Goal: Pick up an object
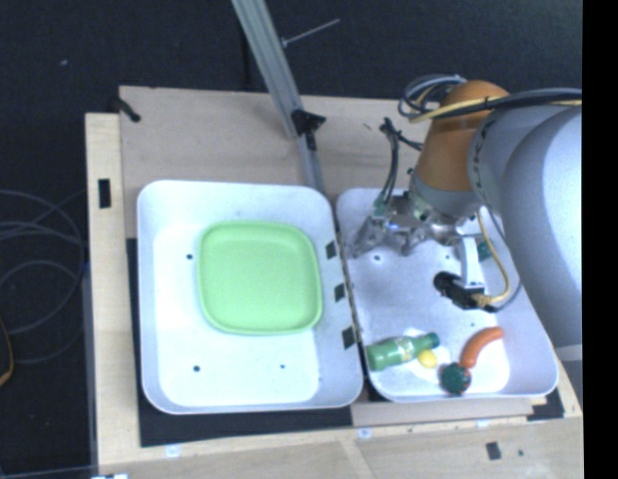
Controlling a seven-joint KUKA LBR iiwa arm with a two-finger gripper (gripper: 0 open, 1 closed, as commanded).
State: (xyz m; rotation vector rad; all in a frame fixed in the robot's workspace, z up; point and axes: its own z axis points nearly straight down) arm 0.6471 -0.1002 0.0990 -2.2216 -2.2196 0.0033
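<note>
you've got a green bottle [400,350] lying flat, orange sausage [480,344] just right of it. gripper [388,236] above the bottle, grip unclear. wooden bench [219,128].

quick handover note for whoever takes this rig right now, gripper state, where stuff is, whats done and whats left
Gripper: low over the far part of the right bin, nothing visible between its fingers; open or shut cannot be told.
Objects: green bottle, small yellow piece, orange sausage-shaped item and dark green round item all lie at the near edge of the right bin, apart from the gripper.
Left bin holds a green plate.
Done: nothing picked yet.
Left: pick up an object.
</note>
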